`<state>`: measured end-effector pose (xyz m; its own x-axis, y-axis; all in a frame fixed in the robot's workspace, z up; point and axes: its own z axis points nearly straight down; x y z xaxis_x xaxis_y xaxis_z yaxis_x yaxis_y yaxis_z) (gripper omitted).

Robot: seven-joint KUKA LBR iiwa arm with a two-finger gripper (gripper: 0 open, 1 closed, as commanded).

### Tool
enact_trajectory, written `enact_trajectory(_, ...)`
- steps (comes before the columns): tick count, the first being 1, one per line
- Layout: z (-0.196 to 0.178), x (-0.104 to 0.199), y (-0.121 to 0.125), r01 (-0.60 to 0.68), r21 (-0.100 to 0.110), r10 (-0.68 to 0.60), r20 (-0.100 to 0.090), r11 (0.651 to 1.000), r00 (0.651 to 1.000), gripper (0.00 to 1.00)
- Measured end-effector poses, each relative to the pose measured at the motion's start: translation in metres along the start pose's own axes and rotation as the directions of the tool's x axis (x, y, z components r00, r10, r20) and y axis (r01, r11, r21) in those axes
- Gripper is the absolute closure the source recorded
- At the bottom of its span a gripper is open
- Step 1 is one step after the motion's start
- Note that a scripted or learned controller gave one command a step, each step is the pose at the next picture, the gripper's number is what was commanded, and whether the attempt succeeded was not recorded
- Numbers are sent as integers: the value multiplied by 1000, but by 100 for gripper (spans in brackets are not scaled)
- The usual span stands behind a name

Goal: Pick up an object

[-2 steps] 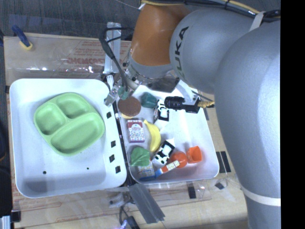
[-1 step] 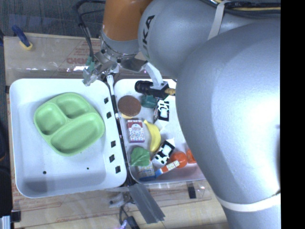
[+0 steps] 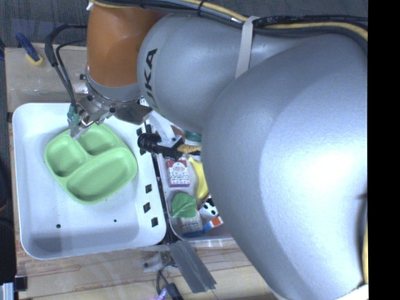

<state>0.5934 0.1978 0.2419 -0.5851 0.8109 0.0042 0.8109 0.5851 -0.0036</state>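
The claw (image 3: 80,125) sits at the top edge of the green plate (image 3: 90,164), at about 11 o'clock on it, touching its rim, and I cannot tell how the claw is set. The plate has three parts and lies in the left white bin (image 3: 37,230). At 3 o'clock, the right bin (image 3: 170,227) holds a red-and-white packet (image 3: 179,172), a green thing (image 3: 184,205) and a yellow thing (image 3: 200,179), mostly hidden by the big grey arm (image 3: 275,142).

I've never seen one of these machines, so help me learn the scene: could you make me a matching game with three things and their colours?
Things:
1. divided plate
2. band above the wrist
3. left bin

Colours:
A. white
B. light green
C. orange

Pairs: 1-B, 2-C, 3-A

The gripper is at the plate's upper edge.
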Motion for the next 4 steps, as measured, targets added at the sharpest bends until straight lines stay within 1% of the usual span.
enact_trajectory(1, -6, 38, -29, -86, -1, 86, 3, 996, 996, 100)
enact_trajectory(2, 84, 32, -34, -392, 6, 392, 3, 920, 920, 100)
enact_trajectory(3, 138, -10, -51, 73, 5, -73, 2, 997, 997, 100)
enact_trajectory(4, -16, -21, -32, -117, -13, 117, 6, 993, 993, 100)
